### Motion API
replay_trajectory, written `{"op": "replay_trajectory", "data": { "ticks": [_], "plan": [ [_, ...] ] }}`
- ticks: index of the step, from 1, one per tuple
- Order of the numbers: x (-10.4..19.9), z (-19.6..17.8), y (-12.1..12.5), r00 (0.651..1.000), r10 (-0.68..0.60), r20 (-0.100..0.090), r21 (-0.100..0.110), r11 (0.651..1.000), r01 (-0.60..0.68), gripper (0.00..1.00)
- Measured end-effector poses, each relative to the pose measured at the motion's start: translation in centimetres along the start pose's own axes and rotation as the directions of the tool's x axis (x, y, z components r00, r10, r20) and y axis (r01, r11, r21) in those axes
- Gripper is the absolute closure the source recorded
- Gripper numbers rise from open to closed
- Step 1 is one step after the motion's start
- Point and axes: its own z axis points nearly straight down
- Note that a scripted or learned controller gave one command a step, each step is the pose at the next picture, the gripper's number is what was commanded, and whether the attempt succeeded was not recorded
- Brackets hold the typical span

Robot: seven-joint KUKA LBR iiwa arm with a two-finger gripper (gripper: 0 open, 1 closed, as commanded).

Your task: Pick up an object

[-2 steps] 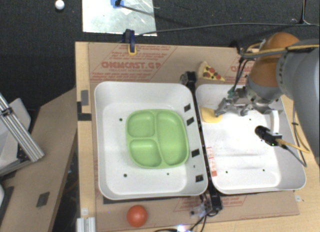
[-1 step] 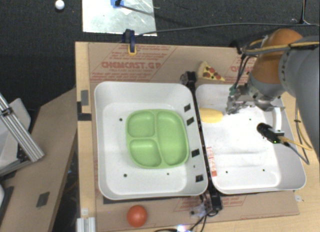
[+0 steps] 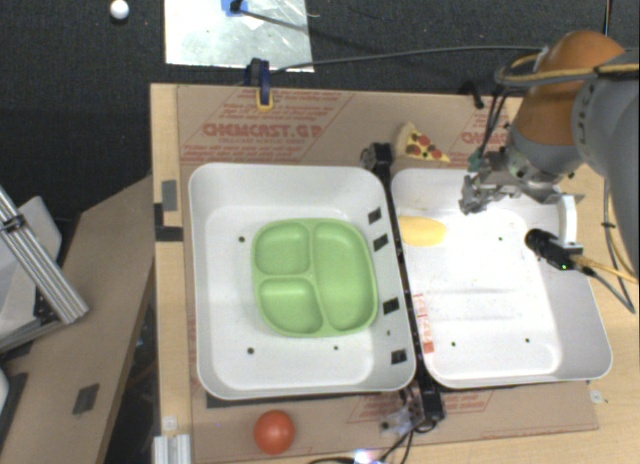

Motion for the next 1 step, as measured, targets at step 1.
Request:
{"op": "replay_trajectory", "data": {
  "ticks": [1],
  "plan": [
    [-0.14, -6.49, 0.03, 1.0, 0.0, 0.001, -0.001, 1.0, 0.0, 1.0]
  ]
}}
